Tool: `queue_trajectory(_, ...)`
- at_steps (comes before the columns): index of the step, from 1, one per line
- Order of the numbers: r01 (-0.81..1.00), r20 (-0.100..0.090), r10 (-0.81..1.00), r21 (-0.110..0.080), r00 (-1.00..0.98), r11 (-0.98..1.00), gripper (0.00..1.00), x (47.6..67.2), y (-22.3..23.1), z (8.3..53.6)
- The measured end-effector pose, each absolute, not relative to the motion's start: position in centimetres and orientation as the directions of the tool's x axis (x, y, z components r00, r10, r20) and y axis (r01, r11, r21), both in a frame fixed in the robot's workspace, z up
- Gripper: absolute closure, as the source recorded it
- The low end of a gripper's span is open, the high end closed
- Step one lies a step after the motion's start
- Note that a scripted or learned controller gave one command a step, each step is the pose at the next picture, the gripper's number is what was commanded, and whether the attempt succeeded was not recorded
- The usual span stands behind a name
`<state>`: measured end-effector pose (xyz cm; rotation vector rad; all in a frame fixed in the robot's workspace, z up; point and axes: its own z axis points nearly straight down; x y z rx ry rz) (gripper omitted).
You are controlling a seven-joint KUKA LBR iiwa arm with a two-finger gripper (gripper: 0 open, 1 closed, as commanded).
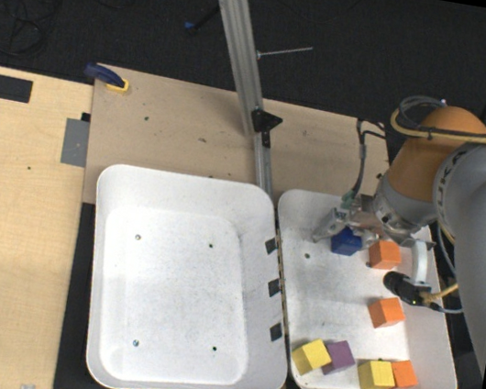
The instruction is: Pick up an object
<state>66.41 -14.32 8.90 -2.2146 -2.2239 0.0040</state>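
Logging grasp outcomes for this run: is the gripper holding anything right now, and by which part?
It cannot be told. The gripper sits right at the blue block in the right bin, but the view does not show the block between its fingers.

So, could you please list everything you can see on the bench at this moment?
Bins: 2, white, side by side; left bin, right bin.
Blue block: 1, right bin's far end, at the claw.
Orange blocks: 3; beside the blue, mid-bin, near corner.
Yellow blocks: 2;, near edge.
Purple block: 1, touching a yellow.
Metal rail: 1, silver, leaning behind the bins.
Arm: 1, grey with orange band; claw over the blue block.
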Motion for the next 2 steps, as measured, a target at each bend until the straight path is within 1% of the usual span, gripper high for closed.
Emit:
queue_trajectory(1,1.0,0.0,1.0,-0.004,-0.004,0.004,1.0,66.4,-14.3,10.0)
queue_trajectory(2,1.0,0.0,1.0,0.003,-0.001,0.001,1.0,66.1,-13.9,16.1)
